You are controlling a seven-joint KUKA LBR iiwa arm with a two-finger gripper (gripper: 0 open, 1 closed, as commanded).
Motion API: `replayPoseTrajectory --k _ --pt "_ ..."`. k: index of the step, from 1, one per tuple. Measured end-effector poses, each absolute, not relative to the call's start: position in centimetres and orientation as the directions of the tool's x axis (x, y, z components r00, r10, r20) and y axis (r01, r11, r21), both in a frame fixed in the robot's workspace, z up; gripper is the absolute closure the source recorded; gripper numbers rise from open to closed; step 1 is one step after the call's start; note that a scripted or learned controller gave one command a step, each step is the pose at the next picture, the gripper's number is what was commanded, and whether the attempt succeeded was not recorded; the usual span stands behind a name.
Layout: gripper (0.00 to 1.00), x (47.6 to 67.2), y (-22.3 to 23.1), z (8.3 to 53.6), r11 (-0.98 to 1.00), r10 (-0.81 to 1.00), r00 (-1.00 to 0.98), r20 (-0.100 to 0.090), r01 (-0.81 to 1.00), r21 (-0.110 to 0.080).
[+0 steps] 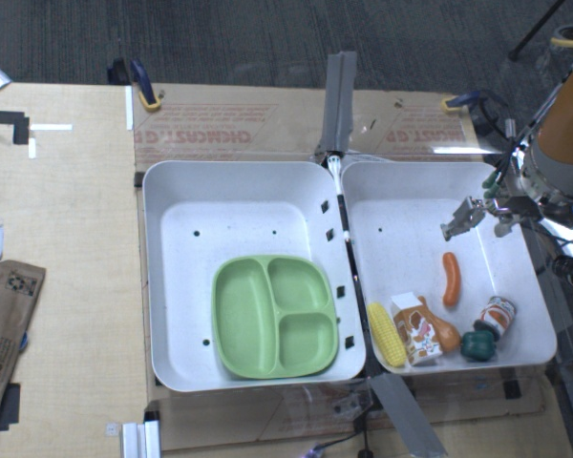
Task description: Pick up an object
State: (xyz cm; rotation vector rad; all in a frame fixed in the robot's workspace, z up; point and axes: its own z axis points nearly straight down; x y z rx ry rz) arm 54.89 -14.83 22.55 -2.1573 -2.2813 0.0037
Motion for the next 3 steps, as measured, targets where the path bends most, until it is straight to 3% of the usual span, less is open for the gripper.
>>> replayPoseTrajectory --k 1,2,3 --pt "0.0 53.2 -17.9 21.1 0.015 1.0 -0.015 0.0 1.0 -0.003" --pt "0.0 50.2 -18.6 18.9 0.046 0.999 -0.046 0.0 0.999 -0.003" --pt "0.0 55.0 -15.9 9.2 0.053 0.999 -0.053 -0.001 0.999 0.0"
